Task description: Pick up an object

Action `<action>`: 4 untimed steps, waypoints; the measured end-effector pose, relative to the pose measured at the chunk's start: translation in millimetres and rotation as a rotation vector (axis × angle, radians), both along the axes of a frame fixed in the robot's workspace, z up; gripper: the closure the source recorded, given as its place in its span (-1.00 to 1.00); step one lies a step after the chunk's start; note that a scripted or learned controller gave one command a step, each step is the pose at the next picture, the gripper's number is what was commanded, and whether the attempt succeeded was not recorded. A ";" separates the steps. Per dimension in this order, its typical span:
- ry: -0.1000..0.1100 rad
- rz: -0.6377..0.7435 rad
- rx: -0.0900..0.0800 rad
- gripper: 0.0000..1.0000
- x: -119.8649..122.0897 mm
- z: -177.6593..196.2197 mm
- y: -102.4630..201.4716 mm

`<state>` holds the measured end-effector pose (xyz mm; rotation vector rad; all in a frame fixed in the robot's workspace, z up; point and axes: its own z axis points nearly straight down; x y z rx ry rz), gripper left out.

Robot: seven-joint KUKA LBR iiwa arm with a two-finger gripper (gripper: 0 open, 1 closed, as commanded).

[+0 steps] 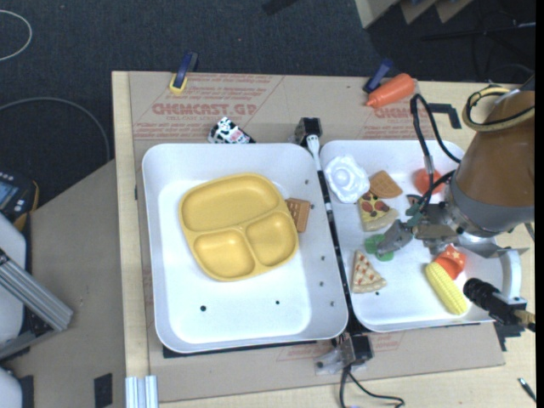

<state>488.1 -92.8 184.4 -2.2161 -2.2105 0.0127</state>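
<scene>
My gripper (393, 240) hangs low over the middle of the right bin (399, 313), reaching in from the right under the grey and orange wrist. Its grey tip sits over a small green piece (375, 246). Just above it lies a pizza slice (374, 210), and a second pizza slice (367, 273) lies below. A yellow corn cob (446, 286) and a red-orange piece (453, 259) rest beside the wrist. A white fried egg (344, 179), a brown toast piece (386, 184) and a red piece (422, 179) lie at the bin's far end.
The left bin (170, 313) holds a yellow divided plate (238, 226) with a brown cracker (297, 213) at its right edge. On the bench behind the bins are a carrot (391, 89), a black-and-white toy (229, 132) and a blue-yellow clip (181, 73).
</scene>
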 end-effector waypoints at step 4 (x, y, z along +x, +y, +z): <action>-0.029 0.005 0.003 1.00 0.0 -83.1 -2.6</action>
